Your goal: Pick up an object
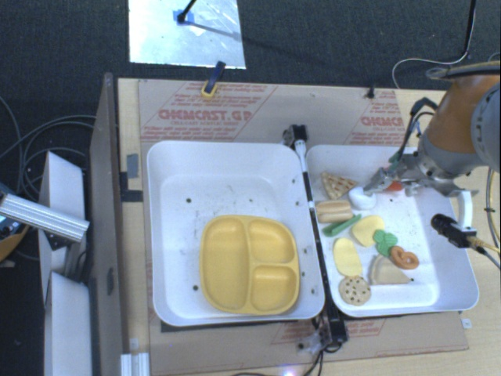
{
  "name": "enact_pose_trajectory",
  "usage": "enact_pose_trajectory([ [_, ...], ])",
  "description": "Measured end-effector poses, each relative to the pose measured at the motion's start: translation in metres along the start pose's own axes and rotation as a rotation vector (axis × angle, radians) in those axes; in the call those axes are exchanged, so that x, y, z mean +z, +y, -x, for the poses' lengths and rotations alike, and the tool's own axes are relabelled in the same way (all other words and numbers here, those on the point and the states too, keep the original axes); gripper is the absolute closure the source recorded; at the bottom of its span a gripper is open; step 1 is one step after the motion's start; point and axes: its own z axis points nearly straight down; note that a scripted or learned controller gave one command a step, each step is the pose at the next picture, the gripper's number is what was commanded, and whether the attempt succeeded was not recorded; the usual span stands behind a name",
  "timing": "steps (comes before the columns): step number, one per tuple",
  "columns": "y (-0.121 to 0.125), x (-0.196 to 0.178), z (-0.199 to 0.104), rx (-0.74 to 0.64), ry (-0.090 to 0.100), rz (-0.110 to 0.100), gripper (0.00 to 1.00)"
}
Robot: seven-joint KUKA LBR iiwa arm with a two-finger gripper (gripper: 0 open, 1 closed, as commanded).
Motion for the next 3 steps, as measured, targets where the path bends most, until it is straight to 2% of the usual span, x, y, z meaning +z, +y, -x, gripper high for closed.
enact_pose_trajectory([
  [1,0.003,0.017,0.002,-0.002,0.008,-0.028,0.00],
  [2,0.052,0.029,0.023,-0.006,0.007,-0.022,0.00],
  [3,0.051,0.018,0.023,-0.008,0.006,-0.023,1.00],
])
